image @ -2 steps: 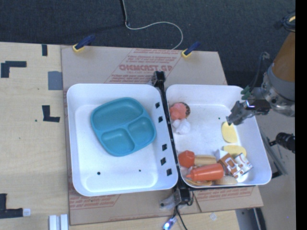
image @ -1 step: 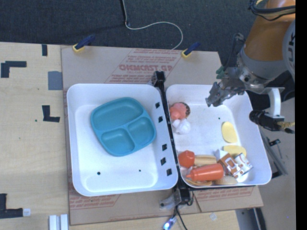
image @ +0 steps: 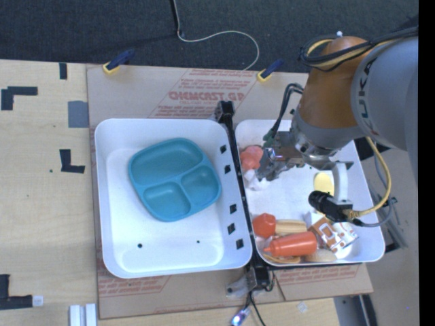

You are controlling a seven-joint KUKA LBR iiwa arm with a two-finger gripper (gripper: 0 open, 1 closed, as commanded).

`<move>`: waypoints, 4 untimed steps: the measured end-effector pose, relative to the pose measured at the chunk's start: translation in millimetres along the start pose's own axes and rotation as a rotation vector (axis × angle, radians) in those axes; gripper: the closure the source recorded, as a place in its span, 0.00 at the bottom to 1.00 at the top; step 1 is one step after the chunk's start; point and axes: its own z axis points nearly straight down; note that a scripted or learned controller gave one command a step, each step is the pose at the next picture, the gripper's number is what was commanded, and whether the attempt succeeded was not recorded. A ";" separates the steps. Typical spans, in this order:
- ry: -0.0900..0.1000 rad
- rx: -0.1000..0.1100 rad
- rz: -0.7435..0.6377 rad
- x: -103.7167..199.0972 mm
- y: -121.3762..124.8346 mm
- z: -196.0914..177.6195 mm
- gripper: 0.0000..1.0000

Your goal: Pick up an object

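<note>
Likely target: pink object at the right bin's left wall, near the end effector.
End effector: low above it, ready to grasp; its opening I cannot tell.
Left bin: holds a blue plate.

pincer lowered, arm bent over

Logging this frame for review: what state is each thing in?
Blue divided plate: flat in left bin, nothing on it.
Gripper: low in right bin, beside a pink object.
Orange carrot-like toy: lying at the near edge, untouched.
</note>
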 end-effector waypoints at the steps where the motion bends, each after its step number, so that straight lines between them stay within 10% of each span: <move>1: -0.002 -0.008 0.004 3.8 -62.6 -38.7 1.00; 2: -0.003 -0.003 0.004 2.7 -22.8 41.2 1.00; 3: 0.000 -0.010 -0.004 84.8 -20.6 23.1 1.00; 4: -0.004 -0.012 0.008 36.3 -50.3 -22.2 1.00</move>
